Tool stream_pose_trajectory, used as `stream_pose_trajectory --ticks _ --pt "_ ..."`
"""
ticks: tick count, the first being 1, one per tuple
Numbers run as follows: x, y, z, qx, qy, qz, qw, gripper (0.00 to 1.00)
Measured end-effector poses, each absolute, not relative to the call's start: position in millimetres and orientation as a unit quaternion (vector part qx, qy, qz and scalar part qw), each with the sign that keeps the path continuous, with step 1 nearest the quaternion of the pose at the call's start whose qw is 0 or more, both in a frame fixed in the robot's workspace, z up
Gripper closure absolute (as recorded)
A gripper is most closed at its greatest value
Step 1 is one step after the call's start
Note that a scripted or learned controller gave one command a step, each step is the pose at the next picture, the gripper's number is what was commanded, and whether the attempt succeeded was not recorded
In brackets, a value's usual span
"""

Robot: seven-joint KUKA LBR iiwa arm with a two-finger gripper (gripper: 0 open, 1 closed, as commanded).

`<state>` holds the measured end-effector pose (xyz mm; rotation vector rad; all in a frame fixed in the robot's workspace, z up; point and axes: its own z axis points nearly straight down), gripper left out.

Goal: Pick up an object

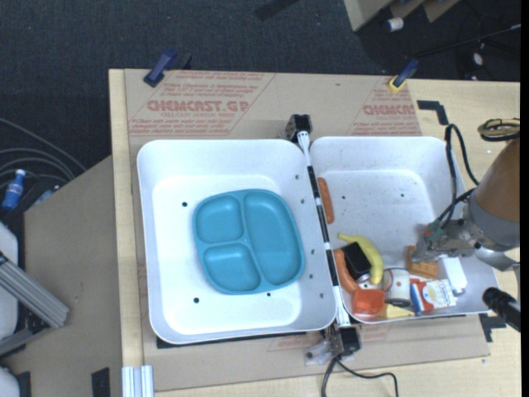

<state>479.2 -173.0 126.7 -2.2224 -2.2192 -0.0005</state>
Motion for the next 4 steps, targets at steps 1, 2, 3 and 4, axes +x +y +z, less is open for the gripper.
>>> stream_pose_trajectory --ticks 1,2,3,4 --pt "479.1 -173.0 126.6 -0.708 -0.707 -0.0001 0.001 0.00" --pt "529.3 -180.8 84.3 -0.707 -0.707 -0.0001 0.000 0.00" --pt "497.2 -108.7 85.0 -0.707 -0.707 -0.0006 -0.001 0.00" --pt "497.4 -108.9 94.8 -0.707 -0.707 -0.0006 -0.001 1.00"
